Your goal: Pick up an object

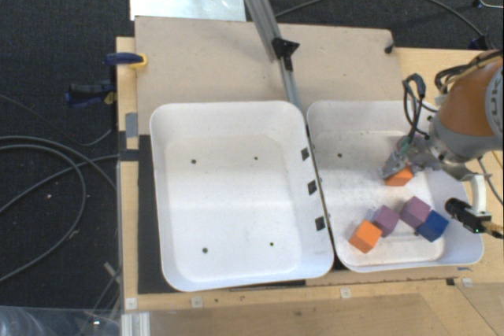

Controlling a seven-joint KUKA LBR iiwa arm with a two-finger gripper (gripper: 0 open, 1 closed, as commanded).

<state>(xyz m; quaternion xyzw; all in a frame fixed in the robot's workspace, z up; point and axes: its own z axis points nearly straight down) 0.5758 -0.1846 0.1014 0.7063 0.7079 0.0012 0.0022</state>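
Note:
The right white bin holds several small blocks. An orange block lies near its right side, and my gripper is down right at that block's upper left edge, touching or nearly touching it. Whether the block is gripped is hidden by the wrist. Toward the bin's front lie an orange cube, a purple cube, a second purple cube and a blue cube, all apart from the gripper.
The left white bin sits beside the right one, with a shared ridge bearing black clips. A slanted metal pole ends at the bins' back junction. A blue clamp grips the bench's left edge.

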